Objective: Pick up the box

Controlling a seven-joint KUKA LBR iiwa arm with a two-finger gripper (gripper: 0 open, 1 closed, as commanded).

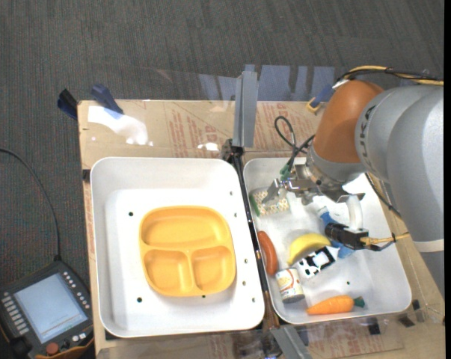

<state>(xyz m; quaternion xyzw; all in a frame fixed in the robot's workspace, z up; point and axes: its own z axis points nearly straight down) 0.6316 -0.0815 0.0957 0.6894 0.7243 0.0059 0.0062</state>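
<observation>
My hand (283, 188) was down low in the right bin (396, 275), near the far left corner. I could not tell if my hand was wide or narrow, because my own arm hid too much of it. A small spotty block (271, 200) lay just beside my hand. I could not tell if I was touching it.

The box (317, 261) I wanted was black and white, I think. It lay in the same bin, closer to the front edge than my hand and a little to the right in the picture. So it was apart from my hand, with other things in between. Its long side was slanted, with the low end pointing at the front left and the high end at the back right. I think I would have to come toward the front and turn my hand to fit across its short side.

The banana (307, 244) was touching the box on its far side. A little can (289, 283) stood just beside it on the left. A sausage (268, 251) lay by the left wall, and a carrot (331, 305) lay at the front. It was crowded, so I could bump the banana.

The left bin (109, 193) had a yellow plate (186, 249) in it, with three parts and nothing in them.
</observation>
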